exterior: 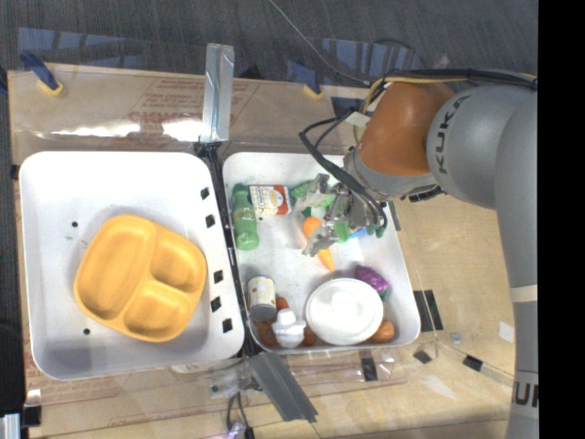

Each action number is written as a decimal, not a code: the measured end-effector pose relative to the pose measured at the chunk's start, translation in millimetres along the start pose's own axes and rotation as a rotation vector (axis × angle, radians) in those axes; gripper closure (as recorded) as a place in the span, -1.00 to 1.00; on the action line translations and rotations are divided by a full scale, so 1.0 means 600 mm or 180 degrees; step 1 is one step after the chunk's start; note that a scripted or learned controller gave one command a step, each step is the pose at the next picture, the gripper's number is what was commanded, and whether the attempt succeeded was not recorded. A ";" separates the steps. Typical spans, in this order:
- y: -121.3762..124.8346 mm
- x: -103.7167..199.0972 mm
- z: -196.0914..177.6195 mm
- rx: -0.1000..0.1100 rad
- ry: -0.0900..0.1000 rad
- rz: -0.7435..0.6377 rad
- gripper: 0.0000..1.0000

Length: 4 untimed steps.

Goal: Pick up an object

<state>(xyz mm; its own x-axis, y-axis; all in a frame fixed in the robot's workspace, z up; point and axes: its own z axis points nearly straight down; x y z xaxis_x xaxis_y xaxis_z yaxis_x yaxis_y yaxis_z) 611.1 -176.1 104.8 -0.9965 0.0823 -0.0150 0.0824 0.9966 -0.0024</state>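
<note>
The pincer (326,234) hangs low over the right bin (399,254), near its middle and toward the far side, its fingers narrow and pointing down-left; whether they grip anything cannot be told, since small things crowd around them. Just beside the fingertips lies an orange carrot (325,259), and a small orange ball (312,227) sits just left of the pincer. Farther left in the same bin stand a green bottle (245,222) and a red-and-white carton (268,199). Toward the near side rests a white bowl (344,311), with a purple piece (371,279) touching its right edge and a small can (261,294) to its left. Well apart from the pincer, the left bin (55,181) holds a yellow divided plate (139,277).
</note>
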 end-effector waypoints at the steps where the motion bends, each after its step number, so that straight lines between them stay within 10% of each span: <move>1: -0.004 -0.006 0.019 0.0000 0.0011 0.0259 -1.00; 2: -0.003 -0.010 -0.001 0.0006 -0.0028 0.0244 1.00; 3: -0.003 -0.010 0.000 0.0006 -0.0026 0.0243 -1.00; 4: -0.007 0.018 0.019 -0.0002 0.0048 0.0763 -1.00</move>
<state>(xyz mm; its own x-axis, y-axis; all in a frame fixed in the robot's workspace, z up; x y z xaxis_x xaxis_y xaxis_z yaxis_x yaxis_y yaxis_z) 600.1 -179.5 93.0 -0.9486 0.3166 -0.0001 0.3166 0.9486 0.0000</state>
